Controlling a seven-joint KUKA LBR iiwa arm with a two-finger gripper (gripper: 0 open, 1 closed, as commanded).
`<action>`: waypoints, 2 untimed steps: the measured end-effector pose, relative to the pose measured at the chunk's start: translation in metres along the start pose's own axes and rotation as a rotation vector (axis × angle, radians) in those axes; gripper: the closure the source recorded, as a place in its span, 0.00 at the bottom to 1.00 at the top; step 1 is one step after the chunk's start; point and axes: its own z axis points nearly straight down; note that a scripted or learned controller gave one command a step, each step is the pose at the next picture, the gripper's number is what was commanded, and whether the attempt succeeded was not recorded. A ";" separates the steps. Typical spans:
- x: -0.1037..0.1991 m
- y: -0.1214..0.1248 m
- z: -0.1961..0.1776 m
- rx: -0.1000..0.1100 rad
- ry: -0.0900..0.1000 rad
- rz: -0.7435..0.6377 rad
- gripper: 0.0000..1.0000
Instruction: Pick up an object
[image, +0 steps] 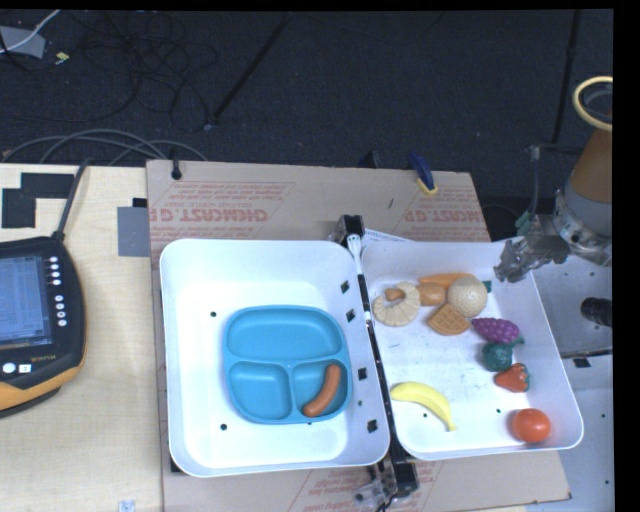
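Toy foods lie in the right bin (560, 425); a yellow banana (424, 402) sits near its front edge. It looks light, rigid and smooth, best pinched across its curved middle. The gripper (514, 259) hovers at the bin's back right corner, its opening unclear.

A teach pendant (35, 315) with a lit screen lay on the pale wooden bench (100, 430), far to the left of the claw (515, 258). A cardboard sheet (300, 205) with printed lettering spread over the benchtop, its back edge running just behind and to the left of the claw. On that edge, up and left of the claw, sat a small blue piece (424, 172), perhaps a clamp. Black cables (110, 90) trailed over the dark floor, well behind and to the left.
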 end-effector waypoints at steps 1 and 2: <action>-0.001 0.027 -0.276 -0.009 -0.004 0.000 1.00; 0.042 0.007 -0.313 0.006 0.003 0.000 1.00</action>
